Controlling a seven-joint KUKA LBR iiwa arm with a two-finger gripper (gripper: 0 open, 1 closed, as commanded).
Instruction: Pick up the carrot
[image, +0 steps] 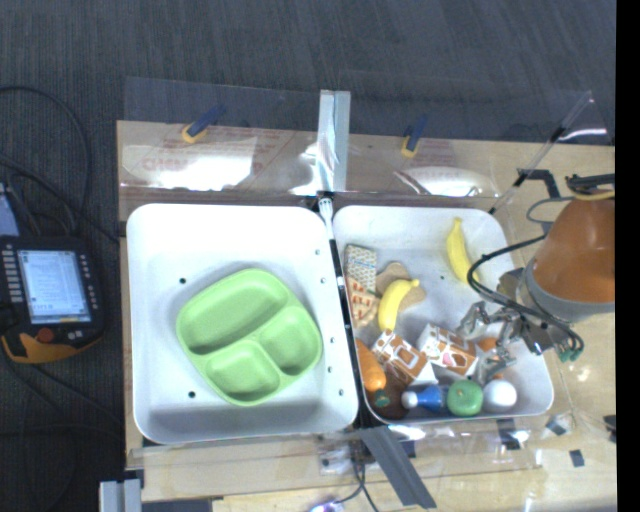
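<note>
The carrot (372, 373) is an orange piece lying against the left wall of the right bin (420, 225), toward the front. It is partly covered by a red and white carton (400, 357). My gripper (492, 335) hangs low over the right side of the same bin, beside a second red and white carton (449, 352). It is well to the right of the carrot and apart from it. A small orange spot shows at the gripper's tip, and I cannot make out what it is.
The right bin also holds two bananas (396, 300) (458, 250), a patterned packet (360, 272), a blue bottle (428, 398), a green round thing (464, 398) and a white ball (500, 394). A green divided plate (250, 335) lies in the left bin (160, 250).
</note>
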